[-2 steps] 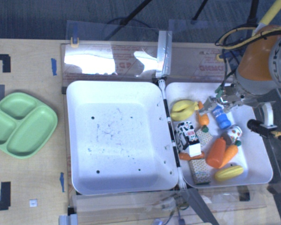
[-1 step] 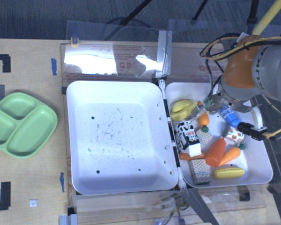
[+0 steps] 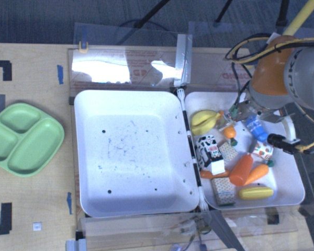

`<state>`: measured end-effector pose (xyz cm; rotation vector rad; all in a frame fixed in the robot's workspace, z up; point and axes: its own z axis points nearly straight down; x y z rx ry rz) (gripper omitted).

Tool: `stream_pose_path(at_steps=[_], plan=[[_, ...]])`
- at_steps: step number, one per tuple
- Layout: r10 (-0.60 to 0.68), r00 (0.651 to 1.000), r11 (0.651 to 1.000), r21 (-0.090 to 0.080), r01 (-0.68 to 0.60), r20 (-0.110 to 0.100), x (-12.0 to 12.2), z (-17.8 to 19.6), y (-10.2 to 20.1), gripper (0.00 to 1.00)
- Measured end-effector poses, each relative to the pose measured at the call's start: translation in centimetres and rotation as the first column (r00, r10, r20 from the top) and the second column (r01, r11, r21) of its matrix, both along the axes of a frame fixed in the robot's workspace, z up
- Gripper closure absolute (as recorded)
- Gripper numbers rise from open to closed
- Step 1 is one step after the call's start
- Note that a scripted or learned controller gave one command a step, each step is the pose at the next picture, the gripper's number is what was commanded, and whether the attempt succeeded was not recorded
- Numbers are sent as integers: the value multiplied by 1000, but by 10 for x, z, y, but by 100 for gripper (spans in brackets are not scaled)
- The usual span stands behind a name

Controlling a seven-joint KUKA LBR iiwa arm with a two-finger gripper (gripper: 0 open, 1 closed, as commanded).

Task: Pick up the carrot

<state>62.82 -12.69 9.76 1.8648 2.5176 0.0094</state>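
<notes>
Carrot (image 3: 258, 172) lying in right bin (image 3: 293, 192), toward its near right part, tilted, touching an orange-red item (image 3: 241, 170) on its left and sitting just above a yellow item (image 3: 256, 193). Gripper (image 3: 235, 113) hovering over far part of same bin, near bananas (image 3: 205, 120), well apart from carrot. Pincer state: cannot tell, hidden under wrist. Left bin (image 3: 89, 156) sitting beside. Green divided plate (image 3: 24, 138) resting on bench, far left.
</notes>
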Motion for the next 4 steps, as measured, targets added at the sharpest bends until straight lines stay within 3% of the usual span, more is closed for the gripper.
stream_pose_path(at_steps=[1, 2, 3, 4], plan=[[-13, 1000, 1000, -1, 13, -7, 8, 68, -29, 100], [9, 1000, 1000, 2, -9, -26, 36, -14, -50, 100], [-31, 1000, 1000, -1, 31, -6, 40, 64, -44, 100], [-238, 971, 971, 0, 238, -6, 40, 69, -31, 100]])
